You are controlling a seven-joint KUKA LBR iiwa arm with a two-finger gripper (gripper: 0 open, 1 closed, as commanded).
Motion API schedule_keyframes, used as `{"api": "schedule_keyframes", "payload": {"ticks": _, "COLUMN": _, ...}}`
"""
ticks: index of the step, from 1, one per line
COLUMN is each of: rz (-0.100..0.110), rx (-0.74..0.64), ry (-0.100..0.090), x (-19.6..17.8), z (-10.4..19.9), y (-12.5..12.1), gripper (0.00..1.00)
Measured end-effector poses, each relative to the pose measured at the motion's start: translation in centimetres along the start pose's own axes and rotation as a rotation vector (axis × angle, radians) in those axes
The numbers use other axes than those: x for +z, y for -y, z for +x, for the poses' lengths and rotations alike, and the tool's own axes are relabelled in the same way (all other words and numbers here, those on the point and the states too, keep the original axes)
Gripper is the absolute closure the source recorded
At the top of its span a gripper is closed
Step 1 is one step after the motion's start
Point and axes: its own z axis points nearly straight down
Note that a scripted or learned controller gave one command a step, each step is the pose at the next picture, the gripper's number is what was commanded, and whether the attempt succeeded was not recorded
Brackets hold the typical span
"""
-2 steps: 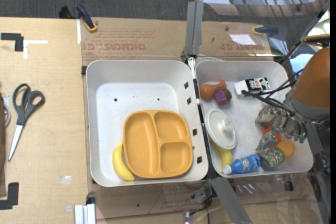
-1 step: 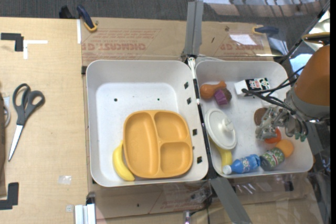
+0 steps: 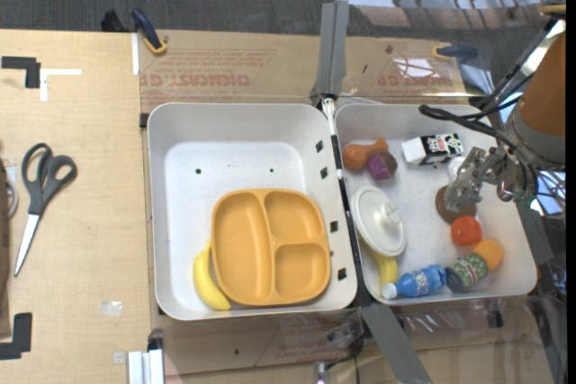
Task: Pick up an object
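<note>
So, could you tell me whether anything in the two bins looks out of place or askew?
Only slightly: the banana is half hidden under the orange tray in the left bin, and the blue bottle lies on its side.

A single fixed camera looks down at a slant from above the worktop [image 3: 72,283], far enough back to take in both white bins [image 3: 171,193] side by side and the floor beyond.
</note>
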Motion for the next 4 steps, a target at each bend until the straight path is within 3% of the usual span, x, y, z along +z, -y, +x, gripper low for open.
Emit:
{"api": "schedule_keyframes", "payload": {"ticks": 1, "rz": 0.001, "rx": 0.267, "ry": -0.002, "x": 11.8, "z": -5.3, "y": -2.3, "gripper": 1.00}}
{"api": "schedule_keyframes", "payload": {"ticks": 2, "rz": 0.000, "rx": 0.145, "ry": 0.001, "x": 0.7, "z": -8.6, "y": -10.2, "gripper": 1.00}}
{"api": "schedule_keyframes", "payload": {"ticks": 3, "rz": 0.004, "rx": 0.601, "ry": 0.000, "x": -6.7, "z": -6.9, "y": -9.9, "gripper": 1.00}}
{"api": "schedule_keyframes", "payload": {"ticks": 4, "rz": 0.004, "rx": 0.601, "ry": 0.000, "x": -6.7, "z": -6.9, "y": -9.9, "gripper": 0.00}}
